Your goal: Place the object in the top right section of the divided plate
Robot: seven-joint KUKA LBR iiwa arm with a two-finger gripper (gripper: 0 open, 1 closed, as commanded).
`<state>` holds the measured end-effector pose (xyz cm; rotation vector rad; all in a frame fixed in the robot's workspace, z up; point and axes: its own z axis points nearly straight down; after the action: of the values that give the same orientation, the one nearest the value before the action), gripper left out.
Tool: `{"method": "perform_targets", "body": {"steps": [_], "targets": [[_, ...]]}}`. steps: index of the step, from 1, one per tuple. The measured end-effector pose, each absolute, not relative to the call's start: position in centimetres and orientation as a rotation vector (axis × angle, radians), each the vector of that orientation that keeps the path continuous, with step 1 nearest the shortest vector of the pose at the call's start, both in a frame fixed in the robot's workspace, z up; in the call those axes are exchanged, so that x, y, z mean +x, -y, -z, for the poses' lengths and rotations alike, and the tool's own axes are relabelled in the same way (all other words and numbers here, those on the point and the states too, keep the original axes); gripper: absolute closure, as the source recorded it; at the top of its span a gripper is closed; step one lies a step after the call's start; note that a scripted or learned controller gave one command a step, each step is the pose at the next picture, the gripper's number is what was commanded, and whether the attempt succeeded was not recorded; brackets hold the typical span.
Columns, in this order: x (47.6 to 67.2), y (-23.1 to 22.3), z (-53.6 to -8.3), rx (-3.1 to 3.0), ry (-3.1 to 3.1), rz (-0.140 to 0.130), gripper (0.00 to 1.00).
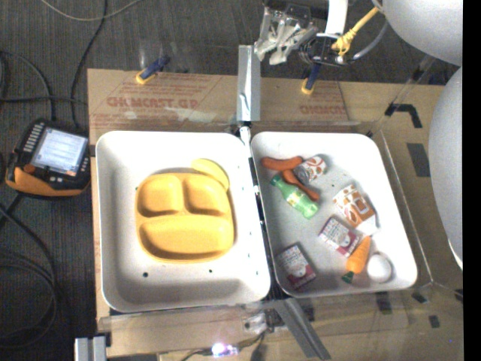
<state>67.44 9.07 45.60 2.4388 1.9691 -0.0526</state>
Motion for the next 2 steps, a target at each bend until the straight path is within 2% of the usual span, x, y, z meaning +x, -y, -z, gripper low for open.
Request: {"method": "perform_targets", "body": {"steps": [1,2], "targets": [[66.87,-23.46,-42.66,2.35,-2.088,0.01,1.0],[66.97,-23.52,-43.25,2.347,-2.088,0.02,1.0]]}}
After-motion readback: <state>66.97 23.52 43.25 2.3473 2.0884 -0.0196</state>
